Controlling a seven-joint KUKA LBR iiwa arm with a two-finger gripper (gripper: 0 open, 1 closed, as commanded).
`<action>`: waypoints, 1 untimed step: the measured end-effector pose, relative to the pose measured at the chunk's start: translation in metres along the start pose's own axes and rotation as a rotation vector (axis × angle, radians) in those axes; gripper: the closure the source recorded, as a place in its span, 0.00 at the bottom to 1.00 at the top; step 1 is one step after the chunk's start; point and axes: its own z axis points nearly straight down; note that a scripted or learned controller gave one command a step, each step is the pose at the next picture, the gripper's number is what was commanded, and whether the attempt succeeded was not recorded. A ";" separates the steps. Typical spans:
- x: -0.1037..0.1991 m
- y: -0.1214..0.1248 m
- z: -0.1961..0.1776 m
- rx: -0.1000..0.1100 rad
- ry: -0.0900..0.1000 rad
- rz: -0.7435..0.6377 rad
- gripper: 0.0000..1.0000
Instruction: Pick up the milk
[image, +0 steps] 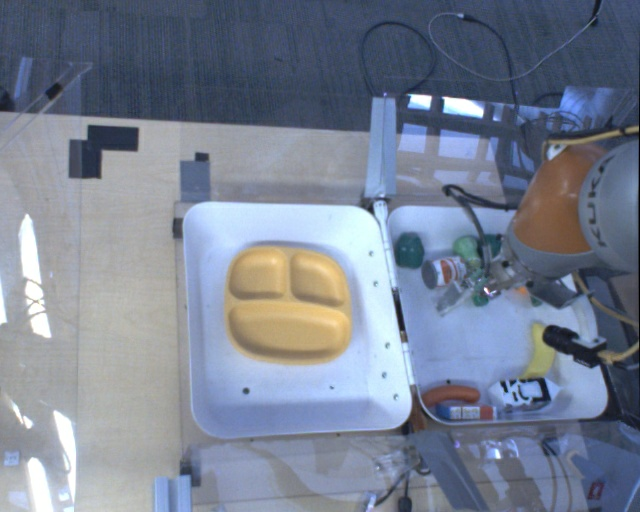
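The gripper (468, 291) hangs in the right white bin (470, 350), its jaws' opening unclear. The small black-and-white milk carton (524, 392) lies near that bin's front edge, well apart from it.

The arm (590, 215) enters from the right edge of the camera view — grey housing with a broad orange band above the wrist. The wrist angles downward and to the left. The gripper (468, 290) sits at the arm's lower-left end, low over the right-hand bin — its slim metal parts point left. A black cable (470, 195) loops along the upper side of the wrist.
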 end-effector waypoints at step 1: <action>0.000 0.056 0.001 0.000 0.000 -0.104 0.00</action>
